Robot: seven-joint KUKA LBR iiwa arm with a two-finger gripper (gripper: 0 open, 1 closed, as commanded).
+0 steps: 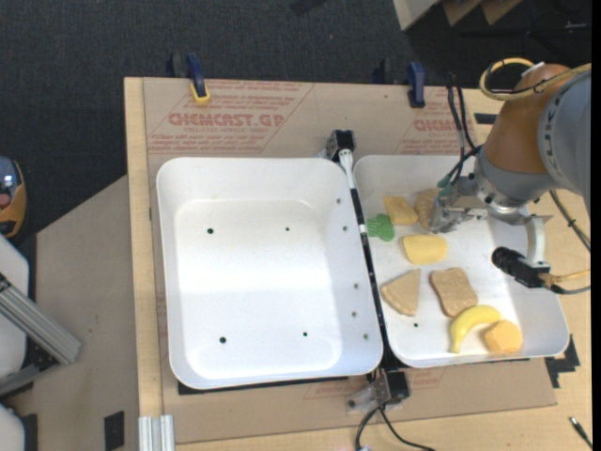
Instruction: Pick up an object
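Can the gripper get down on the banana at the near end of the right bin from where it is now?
Probably yes. The banana lies uncovered, touched only by an orange piece on one side. The gripper hangs over the far items, and nothing tall stands between them.

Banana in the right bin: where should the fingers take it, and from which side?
Probably across the middle of the banana, from straight above. It lies flat and curved, with an orange piece touching its right end and a toast slice just above, so the ends are crowded.
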